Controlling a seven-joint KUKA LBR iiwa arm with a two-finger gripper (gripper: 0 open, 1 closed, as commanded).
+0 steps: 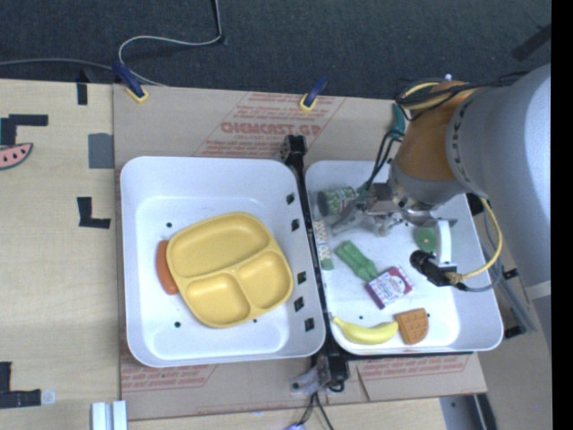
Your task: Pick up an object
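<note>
Scanning from the left, I see the left bin (143, 240) carrying a yellow divided tray (230, 267) with an orange-red piece (165, 269) tucked at its left edge, partly under it. None of that is near the arm.

Across the divider, the right bin (466, 334) holds the candidates: a small green-labelled can (337, 200) near the top left corner, a green block (356, 260) below it, a red-and-white packet (389, 287), a banana (365, 331) along the front wall and a brown toast-like piece (412, 325) beside it.

My gripper (372, 211) sits low over the top of that bin, just right of the can. I judge this as the approach or closing step, with nothing lifted yet. The next move calls for lining the jaws up squarely on the can, closing, then rising straight up.

Whether the jaws are spread or pressed together I cannot tell; the metal parts blur into the wrist. A green round thing (427, 237) under the wrist is half covered, and the arm's grey body (510, 177) hides the bin's far right corner.
</note>
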